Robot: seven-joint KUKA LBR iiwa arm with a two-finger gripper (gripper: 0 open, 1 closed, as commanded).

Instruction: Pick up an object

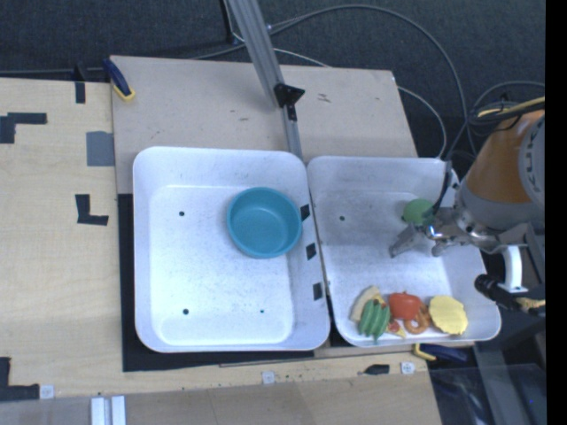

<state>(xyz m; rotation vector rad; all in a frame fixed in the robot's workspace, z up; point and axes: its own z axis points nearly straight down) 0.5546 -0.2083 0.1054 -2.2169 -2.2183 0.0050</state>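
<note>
Green object (416,209), small and rounded, no clear long axis from this angle; it sits in the right bin (354,184), upper middle of the floor, touching or just beside the tool (415,242). Tool reaches in from the right, grey fingers angled down-left toward the bin floor; cannot tell whether they are spread or closed, nor whether the green object is between them. Along the near edge of the same bin, a row of small toy foods: a green ridged piece (375,317) lying roughly upright in the view, a red rounded piece (405,305) beside it, an orange piece (416,325) just below, and a yellow lumpy piece (448,315) at the right end. Left bin (168,308) holds a blue bowl (264,222), upright, near its upper right corner. Both bins white, speckled. Worktop (195,104) is pale tan board with dark tape marks at the left; a metal pole (257,38) slants down to the bins' seam. Dark carpeted floor (89,16) behind, with cables (425,51).
</note>
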